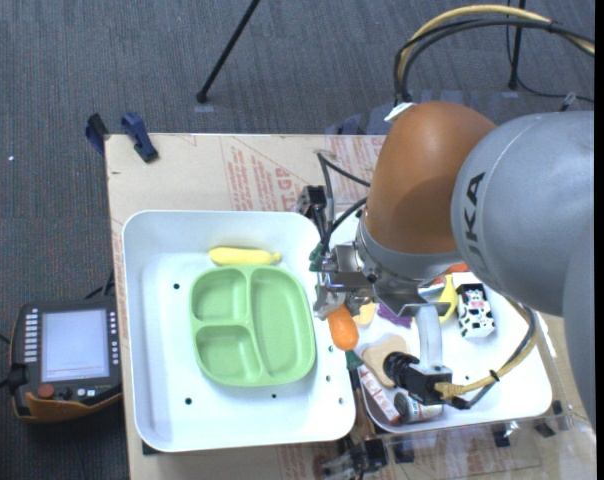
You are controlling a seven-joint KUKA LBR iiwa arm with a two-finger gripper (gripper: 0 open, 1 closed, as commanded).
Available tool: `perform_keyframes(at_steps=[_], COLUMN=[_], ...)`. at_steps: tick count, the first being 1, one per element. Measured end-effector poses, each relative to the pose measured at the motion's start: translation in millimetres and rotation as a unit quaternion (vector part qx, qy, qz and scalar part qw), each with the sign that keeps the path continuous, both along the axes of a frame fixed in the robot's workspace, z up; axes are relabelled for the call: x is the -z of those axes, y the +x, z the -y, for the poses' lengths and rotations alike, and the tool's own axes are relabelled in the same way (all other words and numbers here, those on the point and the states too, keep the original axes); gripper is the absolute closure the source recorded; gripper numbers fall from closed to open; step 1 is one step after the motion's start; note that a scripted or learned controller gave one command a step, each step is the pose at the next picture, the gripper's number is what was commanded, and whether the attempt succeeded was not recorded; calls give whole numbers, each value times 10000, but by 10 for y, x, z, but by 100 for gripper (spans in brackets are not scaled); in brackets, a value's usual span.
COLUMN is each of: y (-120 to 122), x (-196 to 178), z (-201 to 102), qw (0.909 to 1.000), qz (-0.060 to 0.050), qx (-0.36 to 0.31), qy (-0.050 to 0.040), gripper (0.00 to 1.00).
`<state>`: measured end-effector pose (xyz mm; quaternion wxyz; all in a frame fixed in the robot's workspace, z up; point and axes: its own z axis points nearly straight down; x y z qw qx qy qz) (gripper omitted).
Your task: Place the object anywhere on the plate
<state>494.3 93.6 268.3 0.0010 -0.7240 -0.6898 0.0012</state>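
At the seam between the two shallow white bins, the grey arm's gripper (333, 300) hangs just below the large orange band of the wrist. A small orange, carrot-shaped toy (343, 332) sits directly under it, touching its lower end. From this angle it cannot be told whether the gripper is spread or pressed together, nor whether it is actually pinching the toy. The toy lies over the right rim of the left white bin (147, 368), just beside the right edge of the light green plastic plate (272, 313) and apart from it.

The plate has three compartments, a long one on the right and two smaller ones on the left, and it rests flat near the middle of the left bin. A yellow banana-shaped toy (244, 257) lies on the bin floor just above the plate's upper edge, running left to right.

The right white bin (517, 393) is largely covered by the arm. Near its middle stands a small block with a black-and-white cow pattern (474, 309), with a yellow piece (448, 297) just to its left. A flat tan piece (381, 357) lies nearer the seam.

Both bins stand on a brown cardboard-topped bench (232, 173), with a blue clamp (138, 136) at its far left corner. A handheld control tablet with a pale screen (70, 353) sits on the floor to the left.
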Motion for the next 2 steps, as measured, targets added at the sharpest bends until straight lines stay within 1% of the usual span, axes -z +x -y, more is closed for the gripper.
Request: perform_keyframes(at_steps=[1,2], y=[-4,-3], x=[14,-65], z=[7,2], qw=[10000,10000], qz=[-14,-43], qx=[2,-13], qy=[-9,-18], gripper=[0,100])
